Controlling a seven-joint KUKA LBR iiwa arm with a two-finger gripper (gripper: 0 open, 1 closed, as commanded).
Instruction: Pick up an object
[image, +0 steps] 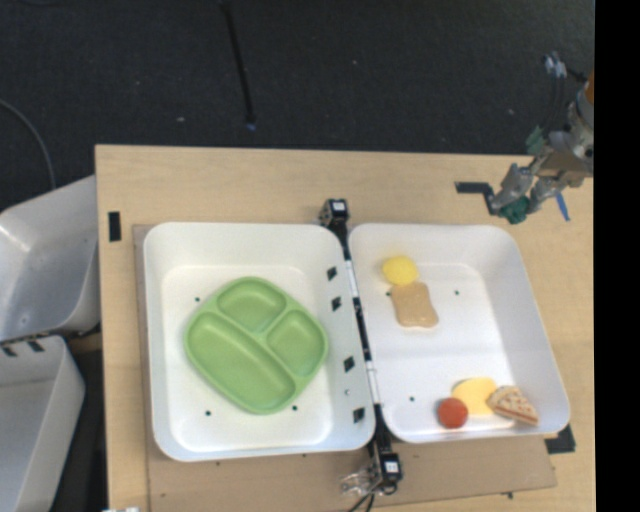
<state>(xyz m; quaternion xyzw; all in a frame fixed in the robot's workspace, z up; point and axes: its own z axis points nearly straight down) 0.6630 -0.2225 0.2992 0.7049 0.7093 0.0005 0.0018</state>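
Here, seen at the upper right of the frame: the gripper (515, 207), poised over the bare bench (200, 180) just beyond the far corner of the right bin (531, 300) and clear of its rim. Too small and blurred to tell whether open or closed. Cut off by the frame edge just above the wrist, leaving little of the arm to make out.

Lying in the right bin, well apart from the gripper: a yellow round piece (400, 269) and, just below it, a tan toast-shaped piece (414, 305), toward the bin's upper left. At its lower right, a red ball (453, 412), a pale yellow disc (474, 391) and a pizza-slice toy (514, 405), with the disc partly hidden under the slice.

Resting in the left bin (150, 300): a green divided plate (257, 343), set askew.
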